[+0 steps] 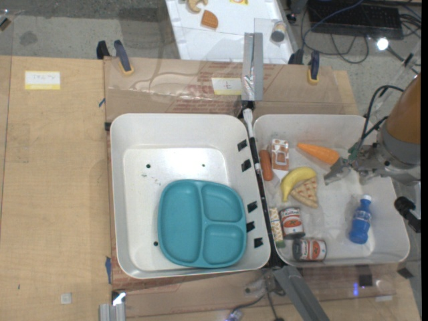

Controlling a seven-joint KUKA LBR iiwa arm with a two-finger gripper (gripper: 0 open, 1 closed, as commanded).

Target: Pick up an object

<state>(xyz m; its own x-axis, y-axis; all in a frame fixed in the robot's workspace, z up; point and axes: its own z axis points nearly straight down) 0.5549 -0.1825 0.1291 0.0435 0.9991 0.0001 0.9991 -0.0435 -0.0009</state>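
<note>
**Gripper poised beside a carrot in the right bin**

Gripper (336,171) of the arm, reaching in from the right, sits low in the right bin (401,246), its dark fingers slightly parted with nothing between them. Its tip lies just beside the carrot (319,154), the likeliest target, which rests near the bin's far wall. The carrot's long axis runs across the bin, slanting a little toward the viewer on the right; its thin end points left, toward the small carton (279,154). Close by lie a banana (296,179) and a pizza slice (307,194); a blue bottle (360,221) stands well apart. Risks: the tapered, rounded carrot may roll or squirt out if the fingers close along its length, not across it; an off-centre closure may nudge it against the wall or catch the banana.
</note>
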